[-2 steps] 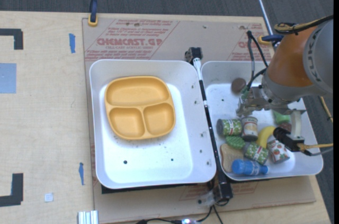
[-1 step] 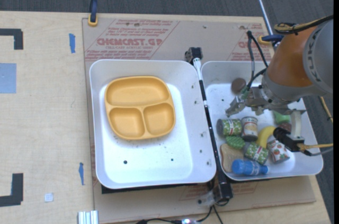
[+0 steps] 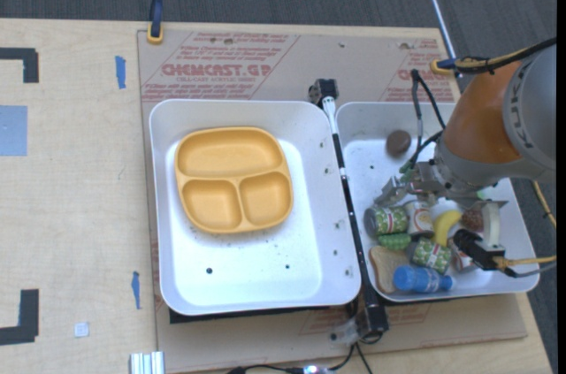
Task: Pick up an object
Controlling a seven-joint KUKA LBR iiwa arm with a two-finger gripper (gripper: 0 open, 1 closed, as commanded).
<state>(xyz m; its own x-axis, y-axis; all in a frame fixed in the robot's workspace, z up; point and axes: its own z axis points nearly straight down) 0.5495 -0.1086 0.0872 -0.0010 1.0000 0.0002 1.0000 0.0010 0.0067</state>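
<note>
Fingers [image 3: 400,189], state can't be told (no wider/narrower reading possible), low in right white bin [image 3: 522,279] above small green-patterned can [image 3: 390,221] lying w/ yellow plastic banana [image 3: 443,225] beside: can prob. light, rigid, slick; take across its round sides.

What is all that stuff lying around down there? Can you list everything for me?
White bins: 2, white, side by side on the bench.
Divided plate: 1, yellow-orange, three compartments, in the left bin.
Brown round object: 1, brown, far part of the right bin.
Cans: 2, green and red labels, middle of the right bin.
Banana: 1, yellow, right bin beside the cans.
Blue bottle: 1, blue, near edge of the right bin.
Clamp: 1, blue and yellow, far edge of the board.
Arm: 1, grey with orange band, over the right bin.
Gripper: 1, metallic, among the right bin's items.
</note>
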